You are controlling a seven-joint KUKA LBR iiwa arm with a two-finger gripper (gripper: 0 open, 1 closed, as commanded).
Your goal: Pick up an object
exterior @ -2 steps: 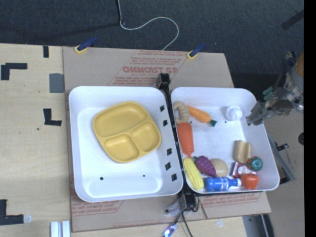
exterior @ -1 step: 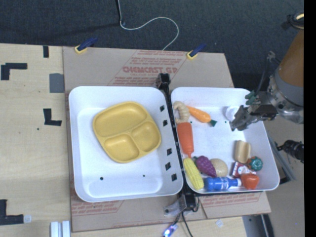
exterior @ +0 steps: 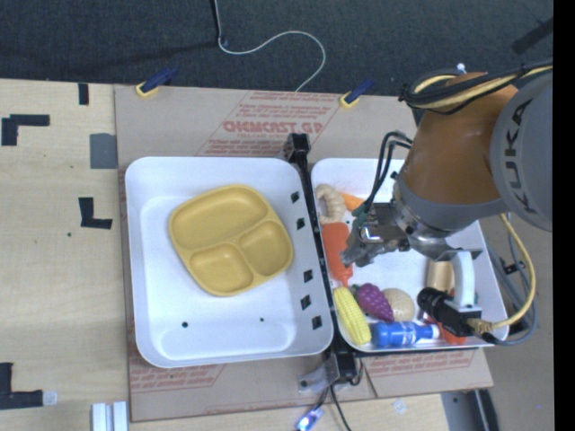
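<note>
Camera view shows the pincer (exterior: 358, 248), spread and holding nothing, low over the carrot (exterior: 334, 245) in the right bin (exterior: 497, 285), so closing on it seems next.

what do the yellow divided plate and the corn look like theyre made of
Yellow divided plate: probably moulded plastic, matte, one even colour with soft rounded compartment edges. Corn: likely toy plastic or rubber, bright uniform yellow with a slight sheen; hard to tell which.
</note>
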